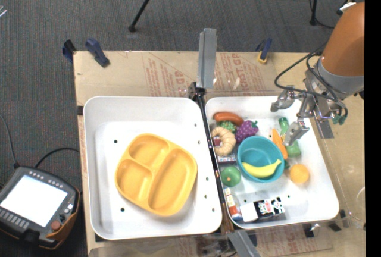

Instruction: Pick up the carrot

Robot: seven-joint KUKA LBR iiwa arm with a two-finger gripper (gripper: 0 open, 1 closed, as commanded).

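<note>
The carrot [278, 143] is lying in the right bin [324, 190], squeezed against the right rim of the blue bowl [256, 152], which is carrying a banana [262, 169]; the carrot is looking thin, orange and partly hidden. An orange [299, 174] is sitting just below it and green pieces [292, 149] are crowding its right side. The end effector [296, 132] is hanging right beside the carrot, and I cannot tell its state. A small carton [269, 208] with a black and white cow pattern is lying near the front; its writing is too small to read. The left bin [95, 131] is holding a yellow divided plate [156, 174]. Mirrored red letters are showing on the counter [149, 74].
</note>
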